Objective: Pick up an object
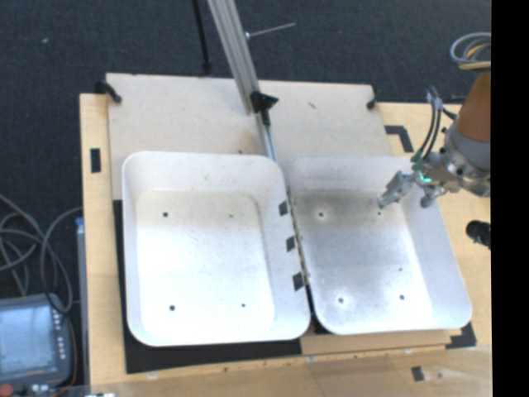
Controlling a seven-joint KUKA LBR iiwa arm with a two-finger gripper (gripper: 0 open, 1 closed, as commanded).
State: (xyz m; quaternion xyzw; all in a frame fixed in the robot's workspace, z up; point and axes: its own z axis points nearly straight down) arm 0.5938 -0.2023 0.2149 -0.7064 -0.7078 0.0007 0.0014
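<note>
My gripper [411, 193] hangs over the upper right corner of the right bin [430, 304], at the end of the grey arm with its orange band [474, 114]. Its two fingers [392, 192] stand apart, so it is open, with only the bin's white floor showing between them. The left bin [136, 222] lies well away from the gripper, across the divide between the two bins.
A slanted aluminium post [235, 44] rises from the back of the bench above the seam between the bins. Clips [293, 243] line that seam. Cables and a small screen [29, 337] sit on the floor at the left.
</note>
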